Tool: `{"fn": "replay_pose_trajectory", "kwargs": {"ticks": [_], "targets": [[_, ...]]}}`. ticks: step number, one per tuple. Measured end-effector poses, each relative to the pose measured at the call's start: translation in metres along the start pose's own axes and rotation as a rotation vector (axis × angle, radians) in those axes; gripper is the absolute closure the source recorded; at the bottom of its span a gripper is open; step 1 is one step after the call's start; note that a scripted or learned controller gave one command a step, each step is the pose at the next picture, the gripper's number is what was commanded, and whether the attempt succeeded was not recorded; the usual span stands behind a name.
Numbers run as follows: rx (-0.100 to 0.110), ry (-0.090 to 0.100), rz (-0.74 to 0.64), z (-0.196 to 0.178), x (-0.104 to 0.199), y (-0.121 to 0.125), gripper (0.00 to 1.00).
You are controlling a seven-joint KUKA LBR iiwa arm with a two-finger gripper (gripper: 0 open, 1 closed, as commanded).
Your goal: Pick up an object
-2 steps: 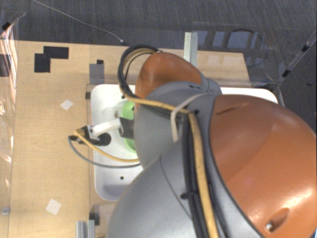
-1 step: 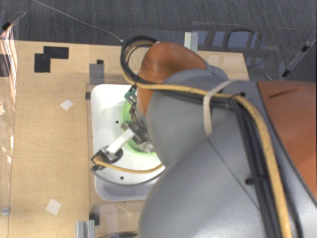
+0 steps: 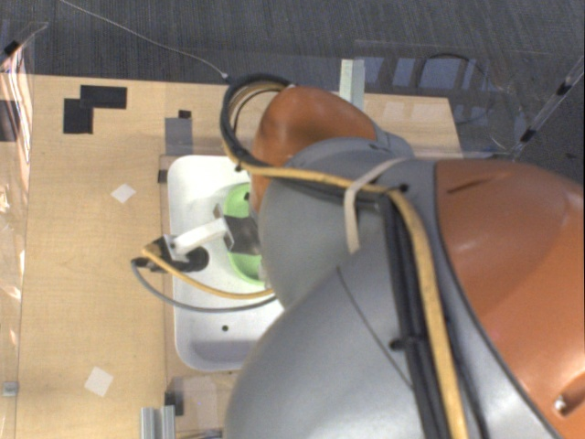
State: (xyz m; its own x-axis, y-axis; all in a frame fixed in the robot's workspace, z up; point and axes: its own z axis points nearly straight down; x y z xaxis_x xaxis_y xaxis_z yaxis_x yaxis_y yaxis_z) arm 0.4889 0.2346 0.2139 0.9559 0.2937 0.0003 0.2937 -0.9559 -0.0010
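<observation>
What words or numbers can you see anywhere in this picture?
None: nothing here can be read.
The wooden bench bears black blocks and pale square tags, with no letters on them.
The grey arm, the white bin and the green object bear no labels.

A light wooden bench [image 3: 82,245] stands on dark grey ribbed carpet [image 3: 274,7].
</observation>
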Motion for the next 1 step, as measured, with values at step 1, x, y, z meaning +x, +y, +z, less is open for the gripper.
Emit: {"fn": "replay_pose_trajectory", "kwargs": {"ticks": [1], "targets": [[0.004, 0.01, 0.094, -0.1497, 0.0103, 0.0029, 1.0]]}}
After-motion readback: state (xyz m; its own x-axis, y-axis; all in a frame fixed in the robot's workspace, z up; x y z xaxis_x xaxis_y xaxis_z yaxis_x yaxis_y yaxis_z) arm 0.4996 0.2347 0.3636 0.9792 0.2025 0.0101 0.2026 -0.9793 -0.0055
